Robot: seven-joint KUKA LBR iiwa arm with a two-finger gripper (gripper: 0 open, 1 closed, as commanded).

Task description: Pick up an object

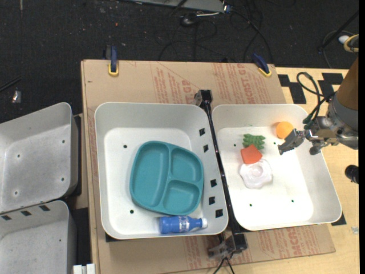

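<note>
The right bin (296, 207) holds an orange ball (283, 129) near its far right, a toy carrot (252, 149) with a green top and red-orange body, and a white fried-egg-shaped toy (255, 174) just in front of it. My gripper (302, 143) hangs over the right side of this bin, a little right of the carrot and just below the ball. Its two dark fingers (290, 142) are spread apart with nothing between them.
The left bin (114, 136) holds a teal divided plate (167, 177) and a blue bottle (181, 224) lying along its front wall. A black divider (215, 164) runs between the bins. Spare white bins (34, 153) lie off the bench at left. Cables cross the floor behind.
</note>
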